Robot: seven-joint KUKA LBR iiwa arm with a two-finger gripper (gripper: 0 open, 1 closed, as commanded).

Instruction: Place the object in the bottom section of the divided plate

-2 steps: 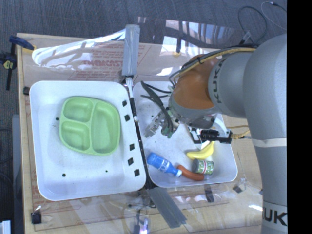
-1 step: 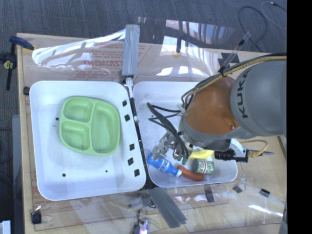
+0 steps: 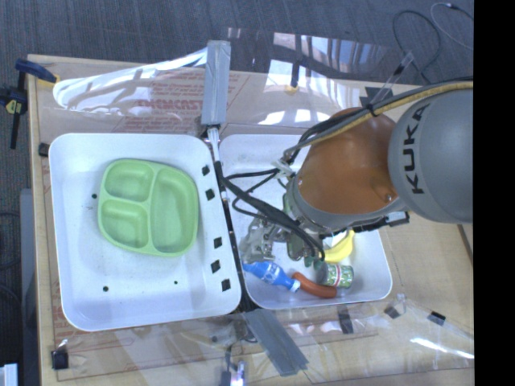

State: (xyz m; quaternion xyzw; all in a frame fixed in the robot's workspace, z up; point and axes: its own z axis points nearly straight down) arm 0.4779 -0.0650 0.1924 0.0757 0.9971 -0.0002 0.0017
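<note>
Two white bins (image 3: 72,296) sit side by side; beside the green plate (image 3: 149,207), the gripper (image 3: 265,244) hovers, grip state unclear.

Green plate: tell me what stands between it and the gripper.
The gripper is low in the right bin, among small objects. The raised rims where the bins meet lie between it and the green plate; nothing else does.

You have one fixed camera, set above the surface (image 3: 121,107) and looking down at a slant. It sits far enough back to take in both bins: the left bin (image 3: 72,240) lies open to you, while the arm (image 3: 402,163), reaching in from your right, looms close and covers much of the right bin (image 3: 374,276).
</note>
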